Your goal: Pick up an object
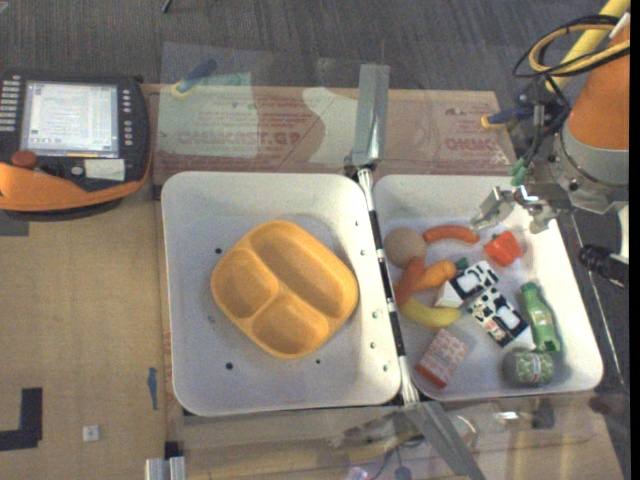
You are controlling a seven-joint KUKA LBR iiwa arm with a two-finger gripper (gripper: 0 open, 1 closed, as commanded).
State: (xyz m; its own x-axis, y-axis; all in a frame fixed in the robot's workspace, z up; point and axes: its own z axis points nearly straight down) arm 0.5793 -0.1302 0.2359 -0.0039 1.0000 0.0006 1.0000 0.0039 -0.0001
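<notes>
1. The grey arm with the orange band reaches in from the right, and its gripper (517, 208) hangs over the top right corner of the right white bin (580, 298).
2. I cannot tell how the gripper is set, and nothing can be seen in it.
3. All the small things lie in the right white bin: a small orange-red block (504, 248), a long red-orange sausage shape (451, 234), a round tan ball (404, 246), an orange carrot shape (424, 277), a yellow banana (431, 314), a black and white patterned box (485, 301), a green bottle (540, 317), a grey-green round tin (527, 368) and a small pink packet (443, 357).
4. The small orange-red block is nearest, just below the gripper.
5. The left white bin (190, 268) holds a yellow plastic tray with three parts (284, 287).
6. The job looks barely begun: nothing is lifted yet, so going down, grabbing and lifting are all left.
</notes>
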